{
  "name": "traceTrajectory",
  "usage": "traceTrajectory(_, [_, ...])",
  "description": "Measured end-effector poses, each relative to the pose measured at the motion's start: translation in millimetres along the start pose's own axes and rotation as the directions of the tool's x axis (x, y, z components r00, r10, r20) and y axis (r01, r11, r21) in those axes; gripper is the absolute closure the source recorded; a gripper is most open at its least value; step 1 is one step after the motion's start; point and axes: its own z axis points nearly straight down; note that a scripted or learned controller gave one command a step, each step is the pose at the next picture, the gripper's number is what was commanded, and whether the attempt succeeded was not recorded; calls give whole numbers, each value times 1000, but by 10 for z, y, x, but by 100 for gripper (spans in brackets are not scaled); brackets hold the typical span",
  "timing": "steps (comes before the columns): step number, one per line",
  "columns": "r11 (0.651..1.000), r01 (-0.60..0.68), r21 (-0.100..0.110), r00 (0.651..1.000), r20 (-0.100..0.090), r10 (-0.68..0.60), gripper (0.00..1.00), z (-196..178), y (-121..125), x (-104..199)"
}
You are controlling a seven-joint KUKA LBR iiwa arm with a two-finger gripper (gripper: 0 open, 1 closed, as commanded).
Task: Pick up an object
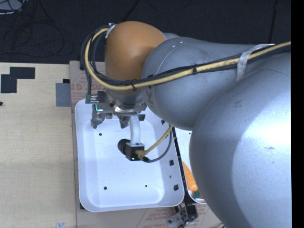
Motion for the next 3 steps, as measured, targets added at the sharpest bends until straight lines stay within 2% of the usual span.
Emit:
traceTrajectory(1, [1000,2,-14,1000,-10,-2,0,-1808,-614,5])
traceTrajectory(2, [1000,7,2,1000,2,-7,100,-1792,-609,13])
traceTrajectory(3, [1000,-2,7,1000,3,2,100,-1079,-912,-7])
